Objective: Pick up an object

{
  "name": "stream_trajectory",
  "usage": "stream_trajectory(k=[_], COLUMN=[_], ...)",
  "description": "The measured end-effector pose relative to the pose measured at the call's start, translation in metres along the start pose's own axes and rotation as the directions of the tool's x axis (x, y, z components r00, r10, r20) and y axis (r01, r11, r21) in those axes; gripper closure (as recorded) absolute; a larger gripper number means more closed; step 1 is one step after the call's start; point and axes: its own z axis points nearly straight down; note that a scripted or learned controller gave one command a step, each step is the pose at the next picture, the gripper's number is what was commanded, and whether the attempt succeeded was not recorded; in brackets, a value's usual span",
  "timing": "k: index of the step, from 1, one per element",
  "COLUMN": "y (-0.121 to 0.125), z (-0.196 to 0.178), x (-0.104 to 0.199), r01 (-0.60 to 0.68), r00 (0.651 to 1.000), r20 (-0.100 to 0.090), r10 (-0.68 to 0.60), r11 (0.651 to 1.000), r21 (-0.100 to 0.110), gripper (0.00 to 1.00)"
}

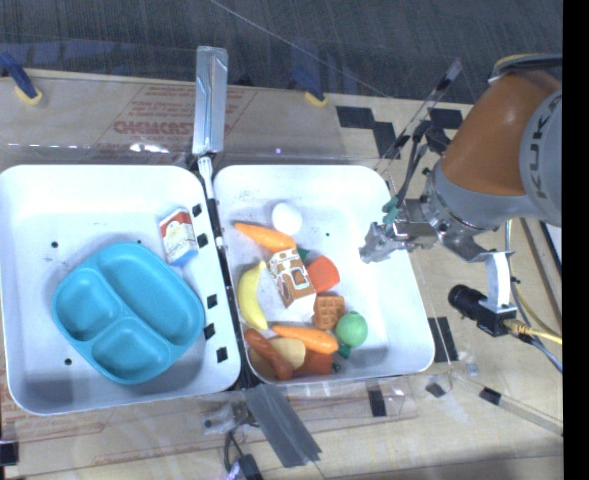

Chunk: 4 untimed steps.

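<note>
The grey arm with its orange band (504,133) is cut off by the right edge. The metal tool (374,243) at its wrist is small and blurred, so its tips cannot be read. In the right white bin (399,308), red and brown pieces (269,356) lie half under the long orange carrot (306,337). The small red-and-white carton's (178,236) print is too small to read.
</note>
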Motion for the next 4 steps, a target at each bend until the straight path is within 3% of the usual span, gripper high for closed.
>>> stream_trajectory(k=[1,2,3,4], y=[0.032,0.055,0.055,-0.005], z=[0.115,0.122,0.123,0.073], x=[0.01,0.081,0.081,0.08], r01=[-0.267,-0.073,-0.074,0.067], r00=[0.964,0.997,0.997,0.998], r20=[0.0,-0.001,0.0,0.0], r10=[0.267,0.073,0.074,-0.067], r11=[0.964,0.997,0.997,0.998], r21=[0.009,-0.003,-0.002,-0.002], gripper=[0.0,0.0,0.0,0.0])
